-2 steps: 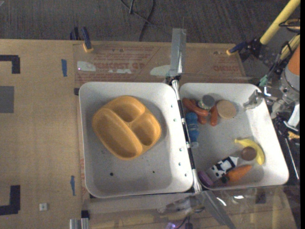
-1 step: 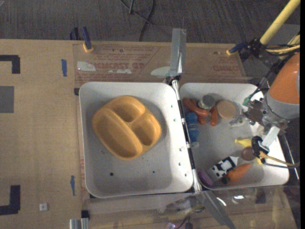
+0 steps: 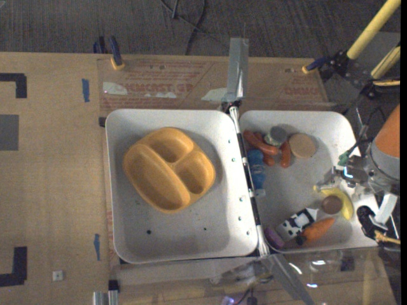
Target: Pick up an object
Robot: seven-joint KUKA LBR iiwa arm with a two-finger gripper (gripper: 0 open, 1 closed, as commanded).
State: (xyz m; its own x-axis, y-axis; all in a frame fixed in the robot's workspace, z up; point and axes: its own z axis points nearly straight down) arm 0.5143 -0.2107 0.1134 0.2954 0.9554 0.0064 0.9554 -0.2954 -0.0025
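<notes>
Gripper point(image 3: 356, 173) sits at R bin's right edge; finger state: you can't tell. Nearest obj, prob. the yellow piece point(image 3: 344, 202), lies just below-left; carrot point(image 3: 318, 229) axis runs diagonal.

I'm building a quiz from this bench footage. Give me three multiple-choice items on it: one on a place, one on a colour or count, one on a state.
1. Where does the divided plate lie?
A. In the left bin
B. In the right bin
C. On the cardboard beyond the bins

2. What colour is that plate?
A. Blue
B. Yellow-orange
C. Green

3. How does the plate sit?
A. Flat, hollows facing up
B. Turned over
C. Propped on edge against the bin wall

Key: 1 A, it rests on the floor of the left bin, while the carrot and other toys crowd the right bin. 2 B, its whole surface is yellow-orange. 3 A, all three compartments are open to the camera.
</notes>
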